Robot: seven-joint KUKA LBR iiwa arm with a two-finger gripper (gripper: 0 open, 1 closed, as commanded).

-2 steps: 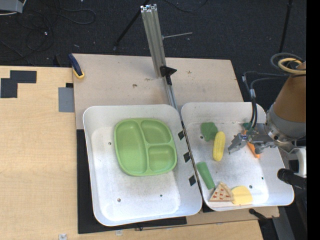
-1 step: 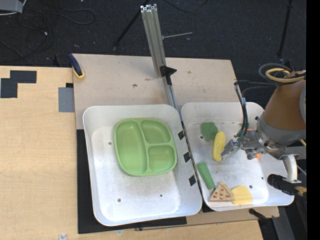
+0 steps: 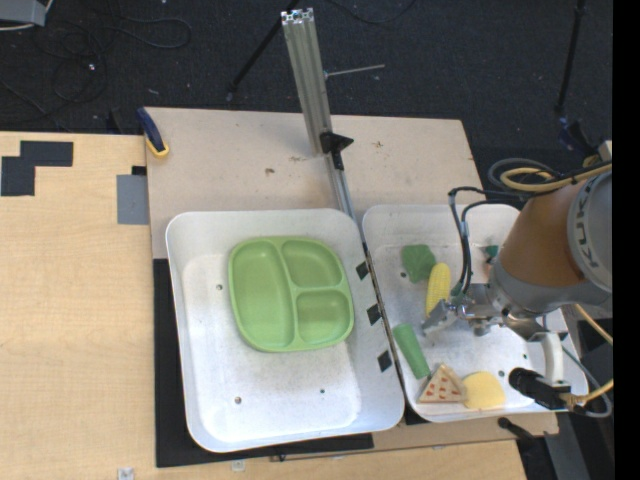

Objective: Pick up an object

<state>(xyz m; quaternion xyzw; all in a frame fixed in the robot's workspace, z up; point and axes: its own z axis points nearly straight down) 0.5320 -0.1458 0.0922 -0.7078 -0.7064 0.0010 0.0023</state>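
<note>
Yellow corn cob (image 3: 438, 286), ridged and slightly tilted, lies mid right bin (image 3: 385, 230), beside a green block (image 3: 418, 261). Hand (image 3: 440, 318) touches its lower end; grip state indeterminable.

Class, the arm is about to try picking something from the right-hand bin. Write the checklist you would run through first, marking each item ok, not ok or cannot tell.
1. Claw positioned over the right bin: ok.
2. A target lies close by: ok, the corn cob sits just beside the claw.
3. Claw already holding something: cannot tell.
4. Neighbours clear of the corn cob: not ok, the green block lies right next to it.
5. Other pickable items present: ok, green stick, pizza slice, yellow piece.
6. Green plate lying in the left bin, out of the way: ok.
</note>
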